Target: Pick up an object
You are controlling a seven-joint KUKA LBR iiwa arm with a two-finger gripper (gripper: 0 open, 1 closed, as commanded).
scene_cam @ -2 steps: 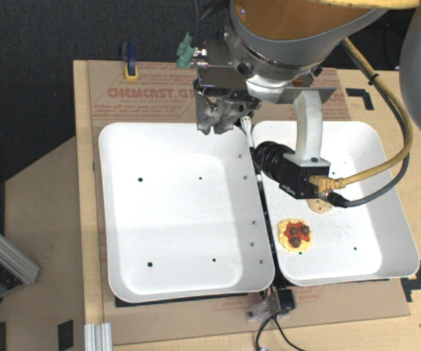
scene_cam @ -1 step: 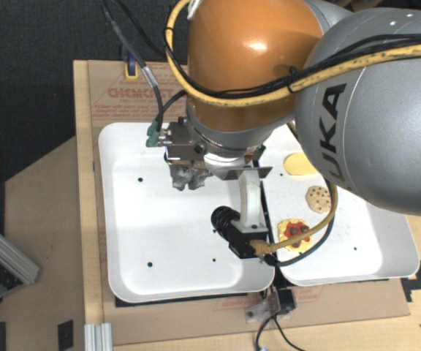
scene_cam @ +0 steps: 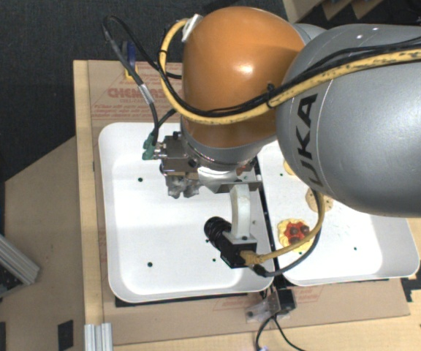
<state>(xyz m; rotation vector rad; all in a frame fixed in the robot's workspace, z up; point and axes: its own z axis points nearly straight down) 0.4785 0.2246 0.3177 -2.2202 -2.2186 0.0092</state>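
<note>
arm (scene_cam: 327,93) over left bin (scene_cam: 130,218) — obj (scene_cam: 293,230) in right bin (scene_cam: 371,254)

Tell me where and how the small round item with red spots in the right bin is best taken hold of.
Likely from straight above, fingers straddling the outer rim of the round item. It seems to lie flat on the right bin floor, so there is little side face to pinch. The yellow cable crosses its right edge, so come at the left part.

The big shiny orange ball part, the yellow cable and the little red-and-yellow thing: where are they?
Shiny orange dome (scene_cam: 232,57), camera view, its top.
Yellow cable (scene_cam: 210,113), camera view, its curved stretch.
Red-and-yellow object (scene_cam: 294,231), camera view, its red middle.
</note>
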